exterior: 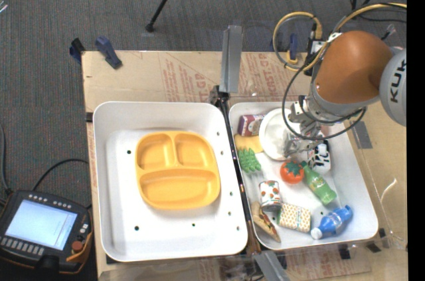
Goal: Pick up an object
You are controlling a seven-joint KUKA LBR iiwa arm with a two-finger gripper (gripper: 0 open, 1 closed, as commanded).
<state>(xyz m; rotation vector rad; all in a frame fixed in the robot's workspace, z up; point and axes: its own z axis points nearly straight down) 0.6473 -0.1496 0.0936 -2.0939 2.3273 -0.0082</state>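
Claw [300,145] low inside right white bin [367,206], over the edge of a round white plastic bowl [272,132]; whether it is released or clenched cannot be told. Just beside it: black-and-white cow figure [321,156], orange tomato toy [291,172], green plastic bottle [321,188]. Further off: blue bottle [332,222], patterned can [269,192]. Yellow divided tray [177,169] well apart, in left bin [113,206].

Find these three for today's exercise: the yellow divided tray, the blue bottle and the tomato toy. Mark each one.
yellow divided tray [178,169]: camera view, on the ridge between its compartments.
blue bottle [334,220]: camera view, on the middle of its body.
tomato toy [291,172]: camera view, on its red body.
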